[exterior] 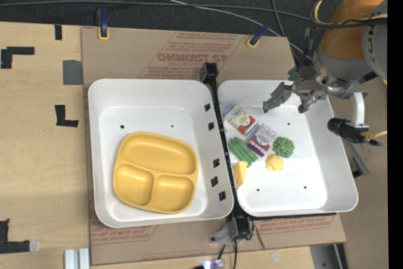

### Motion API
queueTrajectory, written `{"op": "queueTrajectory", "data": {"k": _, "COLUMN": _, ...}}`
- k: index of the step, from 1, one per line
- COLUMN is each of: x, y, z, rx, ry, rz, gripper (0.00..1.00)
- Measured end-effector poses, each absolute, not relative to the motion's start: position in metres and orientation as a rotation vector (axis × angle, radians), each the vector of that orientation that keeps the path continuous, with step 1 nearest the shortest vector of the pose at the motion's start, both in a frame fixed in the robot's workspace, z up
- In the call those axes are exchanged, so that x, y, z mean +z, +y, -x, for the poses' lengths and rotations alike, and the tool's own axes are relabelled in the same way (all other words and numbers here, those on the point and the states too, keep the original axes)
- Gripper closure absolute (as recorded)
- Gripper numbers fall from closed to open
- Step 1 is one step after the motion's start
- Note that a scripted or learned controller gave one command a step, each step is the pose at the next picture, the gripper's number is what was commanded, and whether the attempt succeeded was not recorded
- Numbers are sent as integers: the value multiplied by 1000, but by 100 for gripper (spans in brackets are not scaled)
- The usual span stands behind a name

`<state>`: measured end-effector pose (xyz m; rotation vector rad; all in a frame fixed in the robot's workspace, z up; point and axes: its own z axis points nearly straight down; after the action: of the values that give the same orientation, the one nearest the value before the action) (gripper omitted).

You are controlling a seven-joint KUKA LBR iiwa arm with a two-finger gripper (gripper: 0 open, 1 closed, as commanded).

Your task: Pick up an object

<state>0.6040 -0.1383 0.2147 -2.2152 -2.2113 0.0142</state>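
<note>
My gripper (291,102) hangs open over the far part of the right bin (327,186), its two dark fingers spread wide with nothing between them. Below and to its left lie several small items: a white and red packet (238,118), a purple packet (262,137), a green bean pod (240,151), a green broccoli piece (283,147), a small yellow piece (274,162) and a yellow block (240,172). The gripper is above and apart from all of them.
The left bin (101,104) holds a yellow three-compartment plate (155,171). A black divider with clips (216,135) runs between the bins. The arm's grey and orange body (352,28) stands at the right, with cables looping above it.
</note>
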Motion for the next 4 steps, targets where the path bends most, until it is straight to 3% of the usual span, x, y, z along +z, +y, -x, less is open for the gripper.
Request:
{"op": "queueTrajectory", "data": {"k": 1, "x": 222, "y": -138, "z": -607, "rx": 2, "ry": -2222, "rz": 2219, "gripper": 0}}
{"op": "queueTrajectory", "data": {"k": 3, "x": 109, "y": -134, "z": -616, "rx": 5, "ry": -2223, "rz": 2217, "gripper": 0}}
{"op": "queueTrajectory", "data": {"k": 4, "x": 88, "y": -134, "z": -618, "rx": 0, "ry": -2224, "rz": 2220, "gripper": 0}}
